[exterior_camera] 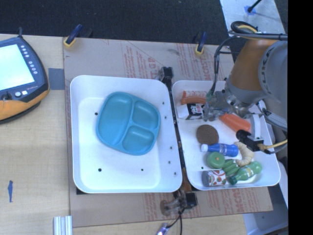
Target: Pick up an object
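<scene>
The right bin (pixel 190 178) holds several small items: a brown round disc (pixel 208 133), a blue and white bottle (pixel 220 149), a green round lid (pixel 215 160), a green bottle (pixel 244 172), a small can (pixel 214 178), an orange carrot-like piece (pixel 235 122) and an orange-and-black packet (pixel 193 98). My gripper (pixel 211 112) hangs low over the back of this bin, between the packet and the carrot piece, just behind the brown disc. Nothing shows between its fingers from this angle.
The left bin (pixel 83 175) carries a blue divided plate (pixel 129 123). A tablet-like pendant (pixel 19 77) lies at the far left of the bench. Clamps (pixel 72 35) sit along the back edge. The arm's orange band (pixel 249 65) rises over the right bin's back right corner.
</scene>
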`<state>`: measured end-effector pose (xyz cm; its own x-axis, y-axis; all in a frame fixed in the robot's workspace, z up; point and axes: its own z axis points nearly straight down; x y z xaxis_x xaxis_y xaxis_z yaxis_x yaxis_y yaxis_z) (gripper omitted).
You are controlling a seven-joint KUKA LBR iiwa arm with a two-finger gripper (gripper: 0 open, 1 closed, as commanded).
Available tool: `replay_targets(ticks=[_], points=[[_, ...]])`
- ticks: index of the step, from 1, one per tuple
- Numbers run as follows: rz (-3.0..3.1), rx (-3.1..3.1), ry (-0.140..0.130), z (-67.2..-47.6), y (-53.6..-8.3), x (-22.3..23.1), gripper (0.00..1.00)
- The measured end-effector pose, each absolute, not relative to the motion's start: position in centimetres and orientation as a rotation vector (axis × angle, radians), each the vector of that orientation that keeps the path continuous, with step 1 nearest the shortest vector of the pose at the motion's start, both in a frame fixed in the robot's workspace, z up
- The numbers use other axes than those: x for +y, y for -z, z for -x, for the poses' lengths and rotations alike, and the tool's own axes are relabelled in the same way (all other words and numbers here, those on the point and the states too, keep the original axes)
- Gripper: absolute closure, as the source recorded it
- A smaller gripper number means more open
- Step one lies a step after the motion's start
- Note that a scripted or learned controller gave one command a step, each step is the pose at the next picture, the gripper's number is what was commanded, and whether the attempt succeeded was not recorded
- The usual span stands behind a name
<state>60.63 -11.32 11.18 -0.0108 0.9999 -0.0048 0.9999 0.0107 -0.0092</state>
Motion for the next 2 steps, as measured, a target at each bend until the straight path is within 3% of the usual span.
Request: replay_targets(ticks=[1,2], points=[[2.206,-2.233,-0.017,-60.6,-11.2,-11.3,0.00],[2.208,-2.235,-0.018,-60.6,-12.2,-11.4,1.00]])
